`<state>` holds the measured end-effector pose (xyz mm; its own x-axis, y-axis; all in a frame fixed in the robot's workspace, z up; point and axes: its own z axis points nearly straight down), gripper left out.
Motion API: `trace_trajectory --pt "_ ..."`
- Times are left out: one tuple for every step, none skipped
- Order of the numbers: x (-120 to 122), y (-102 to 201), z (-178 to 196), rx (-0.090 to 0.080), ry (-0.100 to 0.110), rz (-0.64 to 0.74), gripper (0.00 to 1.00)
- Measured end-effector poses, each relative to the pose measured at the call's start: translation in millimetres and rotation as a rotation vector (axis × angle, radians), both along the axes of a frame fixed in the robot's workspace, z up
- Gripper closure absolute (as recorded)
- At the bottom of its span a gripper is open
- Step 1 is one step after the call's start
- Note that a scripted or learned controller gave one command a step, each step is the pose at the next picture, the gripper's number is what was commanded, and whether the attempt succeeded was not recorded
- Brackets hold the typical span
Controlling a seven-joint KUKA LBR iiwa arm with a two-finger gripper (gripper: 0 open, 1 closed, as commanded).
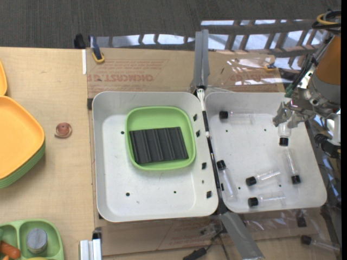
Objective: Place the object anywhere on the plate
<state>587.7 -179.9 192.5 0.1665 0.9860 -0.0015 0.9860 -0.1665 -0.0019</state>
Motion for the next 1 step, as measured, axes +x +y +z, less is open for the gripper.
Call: trace_trajectory --pt "0.0 0.0 0.0 0.0 0.0 0.0 0.0"
